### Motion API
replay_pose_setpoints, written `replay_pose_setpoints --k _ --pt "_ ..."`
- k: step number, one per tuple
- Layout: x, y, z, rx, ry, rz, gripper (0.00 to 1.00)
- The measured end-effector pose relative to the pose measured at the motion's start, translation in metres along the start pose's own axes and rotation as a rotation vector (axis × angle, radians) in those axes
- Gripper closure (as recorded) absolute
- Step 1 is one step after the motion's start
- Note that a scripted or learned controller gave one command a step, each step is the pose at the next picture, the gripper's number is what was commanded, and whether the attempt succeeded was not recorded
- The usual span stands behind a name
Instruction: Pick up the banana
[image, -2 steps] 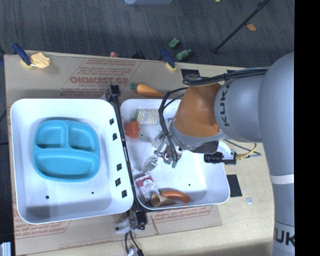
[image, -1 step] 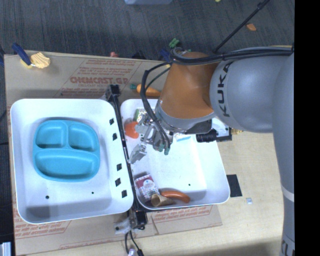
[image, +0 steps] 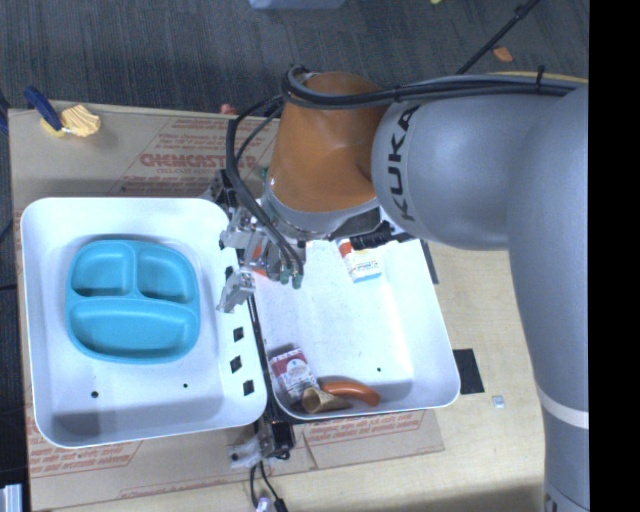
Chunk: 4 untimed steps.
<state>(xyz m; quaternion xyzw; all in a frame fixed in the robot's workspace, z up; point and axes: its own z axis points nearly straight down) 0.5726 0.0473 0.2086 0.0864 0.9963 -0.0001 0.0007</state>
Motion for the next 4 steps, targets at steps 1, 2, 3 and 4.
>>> replay_pose_setpoints --k 1,2,3,4 --pt "0.000 -0.001 0.000 0.000 0.000 0.001 0.00" --pt "0.055 -0.111 0.017 0.002 0.004 -0.049 0.00" --pt "0.074 -0.006 0.007 -0.001 0.001 -0.047 0.00" --pt "0.087 0.038 0.073 0.001 0.006 -0.033 0.00"
